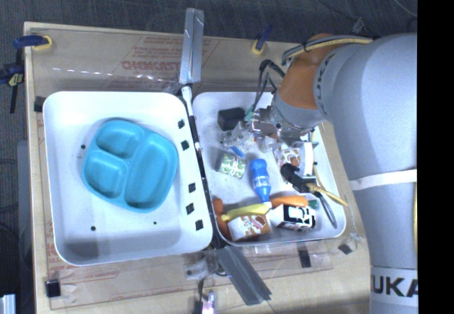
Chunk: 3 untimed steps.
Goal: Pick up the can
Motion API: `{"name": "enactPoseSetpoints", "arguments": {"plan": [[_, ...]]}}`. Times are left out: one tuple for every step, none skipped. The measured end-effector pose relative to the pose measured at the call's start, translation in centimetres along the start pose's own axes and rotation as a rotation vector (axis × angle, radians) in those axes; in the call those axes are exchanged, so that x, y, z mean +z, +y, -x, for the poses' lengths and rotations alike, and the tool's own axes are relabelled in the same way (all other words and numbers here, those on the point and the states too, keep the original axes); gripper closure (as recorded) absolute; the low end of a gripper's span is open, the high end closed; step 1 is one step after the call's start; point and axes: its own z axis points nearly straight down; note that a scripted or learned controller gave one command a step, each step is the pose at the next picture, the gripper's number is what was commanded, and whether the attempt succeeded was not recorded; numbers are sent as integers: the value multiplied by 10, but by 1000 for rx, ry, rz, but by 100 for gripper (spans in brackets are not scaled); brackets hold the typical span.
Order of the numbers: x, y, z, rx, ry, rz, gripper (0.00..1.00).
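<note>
1. Can [231, 164], green-and-white, lies on its side near the left wall of the right bin [207, 113].
2. Hand [250, 132] is low in that bin, up and right of the can; cannot tell its grip.
3. Blue bottle [259, 178] just right of the can; black block [230, 118] above it.
4. Banana [242, 211], jar [250, 226] and carrot [292, 200] crowd the near end.
5. Blue divided plate [130, 164] sits in the left bin [64, 185].

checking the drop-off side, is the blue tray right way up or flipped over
Right way up: the blue tray in the left bin shows its three hollow compartments facing the camera.
</note>
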Motion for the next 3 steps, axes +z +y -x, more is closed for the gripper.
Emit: {"name": "enactPoseSetpoints", "arguments": {"plan": [[1,-24,-20,-234,2,-5,0],[-3,-87,-56,-122,-11,10,0],[-10,-87,-56,-127,-11,6,100]]}}
